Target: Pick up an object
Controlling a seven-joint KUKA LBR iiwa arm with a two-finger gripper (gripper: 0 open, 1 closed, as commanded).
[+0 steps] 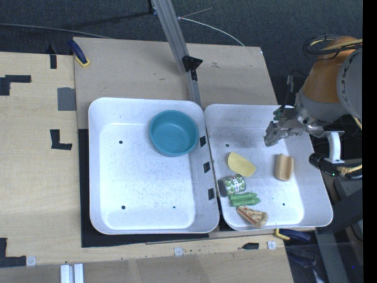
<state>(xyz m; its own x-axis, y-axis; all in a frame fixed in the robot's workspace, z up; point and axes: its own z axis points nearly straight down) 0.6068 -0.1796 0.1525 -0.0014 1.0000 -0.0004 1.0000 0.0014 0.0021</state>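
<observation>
A grey KUKA arm with an orange band reaches in over the right bin [306, 214], its gripper [275, 133] hanging above that bin's far half with nothing visible between its tips; whether it is open or closed cannot be made out at this size. Judging by its position, the pick has not begun: the gripper stands apart from every candidate. Nearest to it, just toward the bin's near edge, lies a tan, bread-like block [283, 167], rounded and matte, which looks like the easiest target. Further toward the bin's centre sits a pale yellow wedge [241, 164] with a smooth, soft-looking face. Below that, crowded against the bin's left wall, are a small crinkled green-and-silver can [234, 185], a slim green pod-shaped piece [243, 198] and a brown crusted slice [252, 216], lying so close together that a clean two-finger grasp there would likely be awkward. The neighbouring left bin [112, 211], of the same shallow, speckled white plastic, holds a round blue bowl [173, 132] near its far right corner, glossy and thin-walled, well apart from the gripper.
</observation>
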